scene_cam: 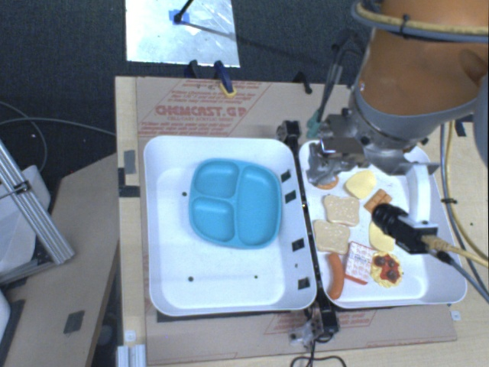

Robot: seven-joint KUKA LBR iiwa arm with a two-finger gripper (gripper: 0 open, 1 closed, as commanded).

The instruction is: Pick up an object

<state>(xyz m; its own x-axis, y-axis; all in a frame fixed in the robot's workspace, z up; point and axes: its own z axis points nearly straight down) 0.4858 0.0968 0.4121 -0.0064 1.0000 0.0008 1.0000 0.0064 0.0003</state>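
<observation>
In the bin nearer the arm (443, 287), close to its inner wall, a small orange-brown round piece (328, 183) lies flat and partly hidden under the pincer (326, 160). Judging by that position, it is the likeliest object for this pick. The pincer sits right over it, at or near contact, but the wrist blocks the view, so I cannot tell whether it is open or closed, and nothing shows as held.

Just beside the round piece lie a yellow cheese wedge (361, 183), a small cracker (377, 200) and a toy bread slice (341, 209). A second bread slice (331, 236), a toy sausage (335, 275), a red-and-white packet (359, 261) and a toy pizza slice (387, 269) lie further down the same bin. The other bin (164, 205) holds a blue divided plate (233, 203), well apart from the pincer. Both bins rest on a brown surface (199, 105).

The main risk is a miss. The round piece looks thin and flat, so a closing grip may slide over it or push it against the bin wall without taking hold. The crowding also matters, since the pincer could nudge the cheese wedge or catch the bread slice instead. Descending too far risks pressing hard into the bin floor.
</observation>
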